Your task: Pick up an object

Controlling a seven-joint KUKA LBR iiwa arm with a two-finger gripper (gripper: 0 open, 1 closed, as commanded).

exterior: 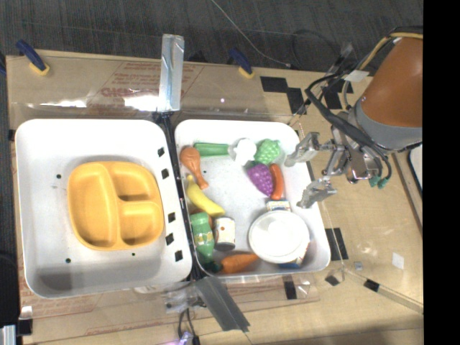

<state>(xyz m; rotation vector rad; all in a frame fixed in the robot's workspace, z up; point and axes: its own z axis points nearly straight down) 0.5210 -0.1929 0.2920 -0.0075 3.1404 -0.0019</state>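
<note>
The right bin holds toy food: a chicken drumstick, a yellow banana, purple grapes, a green vegetable, a green stalk with a white head, a carrot, a small can, a green bottle and a white bowl. My gripper hangs over the bin's right rim, open, with nothing between its fingers. It is to the right of the grapes and above the bowl.
The left bin holds a yellow divided tray. Cables trail from the arm at the upper right. A metal clamp stands at the divide between the bins.
</note>
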